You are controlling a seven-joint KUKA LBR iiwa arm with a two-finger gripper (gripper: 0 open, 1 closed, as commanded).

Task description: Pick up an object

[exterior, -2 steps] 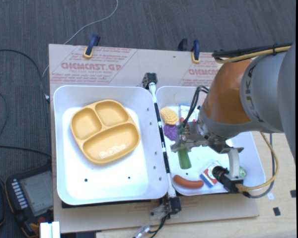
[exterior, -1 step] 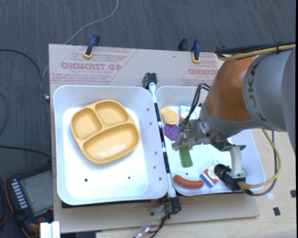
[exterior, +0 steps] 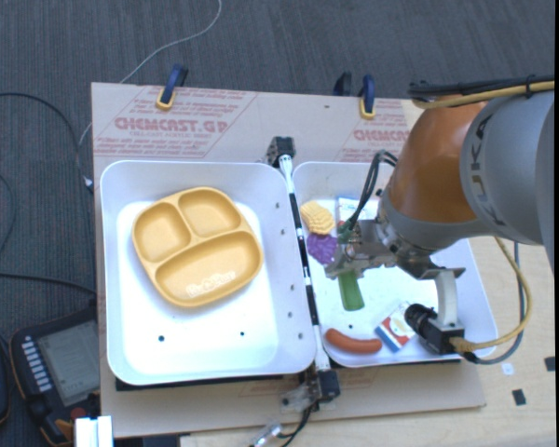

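My gripper [exterior: 347,261] reaches down into the right bin [exterior: 480,291], left of its middle. Directly under it, touching its tip, lies a green cucumber-like piece [exterior: 353,293] pointing toward the front. Purple grapes [exterior: 321,247] sit just left of the gripper, with a yellow corn piece [exterior: 317,217] behind them. A reddish sausage [exterior: 352,343] lies at the bin's front wall, and a small red, white and blue box [exterior: 392,331] is right of it. The arm's orange and grey body hides the bin's back right part.
The left bin [exterior: 121,343] holds a yellow divided plate [exterior: 197,245]. A black divider rail [exterior: 298,250] runs between the bins. A black part of the arm with a cable [exterior: 429,329] hangs over the right bin's front. Clamps [exterior: 365,101] hold the board at the back.
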